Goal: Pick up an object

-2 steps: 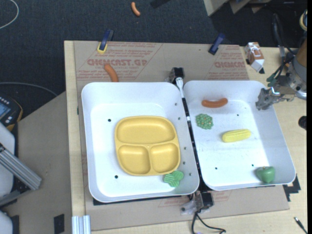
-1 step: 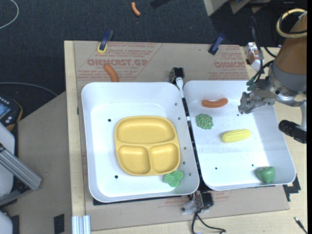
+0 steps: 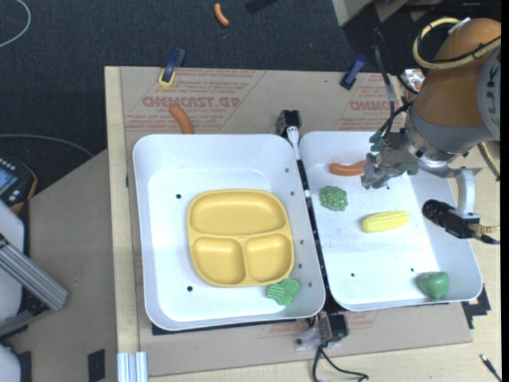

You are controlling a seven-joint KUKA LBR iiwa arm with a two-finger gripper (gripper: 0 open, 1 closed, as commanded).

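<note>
Bench carries two white bins side by side. Left bin holds a yellow divided tray dead centre, with a green ridged toy touching the tray's lower right corner.

Right bin has the pickable stuff: corn cob mid-bin, long axis near horizontal in frame; green pepper at lower right; broccoli-like green lump at the left side; orange hot dog at the upper left, also lying near horizontal.

Arm enters from the upper right. End effector sits over the upper part of the right bin; can't tell whether it's spread or clenched (too dark and small), and nothing visibly in it.

Key relation: the hot dog is the nearest target, just beside the end effector, frame-left, its right end nearly at the tool. Corn lies below it in frame, a bit further off. My read: short leftward shift, then descend across the hot dog's short axis.

Another hot dog lies on the bench outside the bins, upper left.
</note>
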